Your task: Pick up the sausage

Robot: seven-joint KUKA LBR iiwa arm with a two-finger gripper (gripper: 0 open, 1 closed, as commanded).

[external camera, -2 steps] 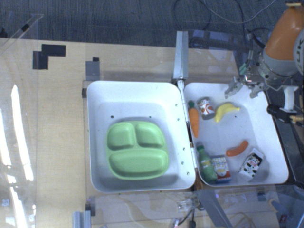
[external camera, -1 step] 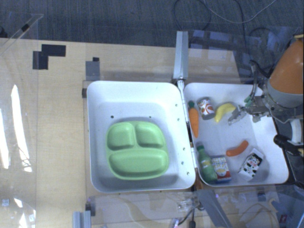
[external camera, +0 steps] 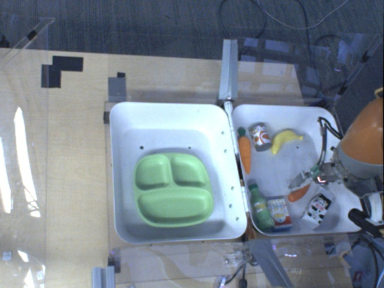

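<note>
Wooden bench [external camera: 72,179] beneath two white bins [external camera: 120,131]

Pale wooden tabletop [external camera: 66,179] catching a bright streak of glare on its left side, dark grey carpeted floor [external camera: 132,14] beyond, thin black cables [external camera: 273,11] looping across it.

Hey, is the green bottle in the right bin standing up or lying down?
Lying down. The green bottle rests on its side along the right bin's left wall, cap toward the carrot, next to a small carton.
</note>
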